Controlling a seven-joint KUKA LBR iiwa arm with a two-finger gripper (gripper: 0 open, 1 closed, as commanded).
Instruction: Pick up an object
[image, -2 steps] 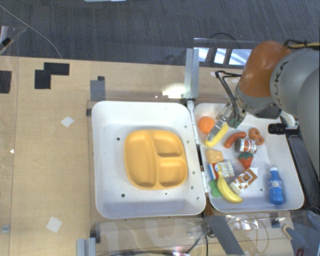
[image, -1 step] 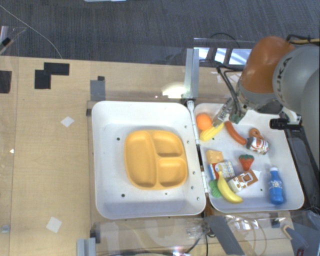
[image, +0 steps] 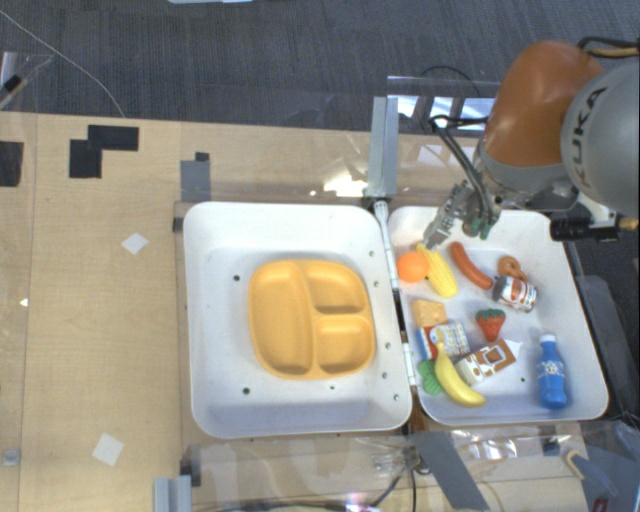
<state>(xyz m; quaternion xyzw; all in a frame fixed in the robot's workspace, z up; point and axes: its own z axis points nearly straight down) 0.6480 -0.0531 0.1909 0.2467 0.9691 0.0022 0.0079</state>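
Observation:
My gripper (image: 441, 231) hangs over the back left part of the right bin (image: 585, 330), just above and behind an orange ball (image: 412, 266) and a yellow corn cob (image: 441, 273). A red sausage (image: 471, 265) lies just to its right. I see nothing held by it. Farther forward in the same bin lie a cracker (image: 430, 313), a strawberry (image: 490, 324), a small can (image: 515, 292), a pretzel (image: 511, 267), a banana (image: 455, 381), a small carton (image: 490, 360) and a blue bottle (image: 551, 372).
The left bin (image: 215, 330) holds a yellow divided plate (image: 310, 317). A grey post (image: 384, 145) stands behind the ridge between the two bins. The arm's orange band (image: 535, 100) looms over the right bin's back edge.

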